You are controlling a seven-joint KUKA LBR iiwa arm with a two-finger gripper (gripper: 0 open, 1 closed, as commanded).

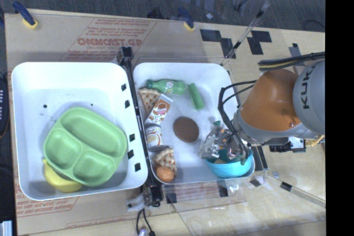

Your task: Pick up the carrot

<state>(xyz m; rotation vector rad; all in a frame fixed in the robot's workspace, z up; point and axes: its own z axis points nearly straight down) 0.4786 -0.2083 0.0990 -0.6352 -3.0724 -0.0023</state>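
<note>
Red print on the brown sheet (83, 44) under the bins reads "CHEMCAST GP"; the smaller lines below it are too fine to read. The grey arm (310, 99) bears the letters "KU" at the frame's edge. A small red-and-white carton (161, 110) carries a picture label that I cannot read.

There are two white bins (33, 77), shallow, smooth and round-cornered. Two blue clamps (25, 15) grip the sheet's far edge.

The gripper (224, 143) hangs low over the right bin's near right corner, a tangle of clear plastic, metal and green wire. Whether it is wide or narrow cannot be told. Directly under it sits one glossy blue bowl (237, 167). A small orange patch in that bowl, just below the gripper, looks like the carrot (220, 161). I cannot tell whether it is gripped.

Left of the gripper lies one flat brown disc (186, 129). Farther left are the carton, one ridged wedge (148, 100), one small can (152, 135) and one round orange piece (164, 174). Beyond the gripper lie one green bottle (166, 85) and one short green stick (196, 95).

Well apart from the gripper, the left bin holds one matte green plate (86, 143) with three compartments. It lies on one yellow thing (58, 181).
</note>
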